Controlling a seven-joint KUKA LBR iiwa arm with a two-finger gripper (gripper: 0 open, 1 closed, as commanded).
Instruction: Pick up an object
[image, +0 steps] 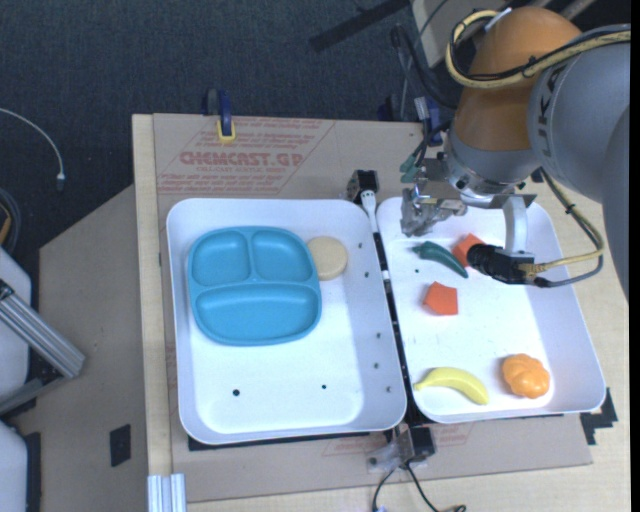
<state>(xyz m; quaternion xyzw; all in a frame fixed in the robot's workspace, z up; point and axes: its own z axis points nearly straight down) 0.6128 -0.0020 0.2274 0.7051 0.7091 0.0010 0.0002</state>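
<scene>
Nearest the camera, at the lower edge of the right bin, lie a yellow banana and, just to its right, an orange fruit. Up in the upper right of the frame the gripper hangs over the top left corner of that bin, its metal tip close above the white floor; whether the claw is released or clenched cannot be told from this angle, and nothing shows between it. Just below and right of the tip lies a dark green pepper, the closest candidate for the pick, with a small orange-red piece touching or nearly touching it on the right. Below those, apart from both, sits a red block. Further out, the left bin holds a blue divided plate and a pale round disc just beside the plate's upper right edge. Risks, as a judgement: the tip stands up and left of the pepper rather than over it, so a straight descent may close on bare floor; the pepper is slim and curved and could slip or roll aside; and the bin's near wall and corner leave little room, so a finger could strike the rim.
</scene>
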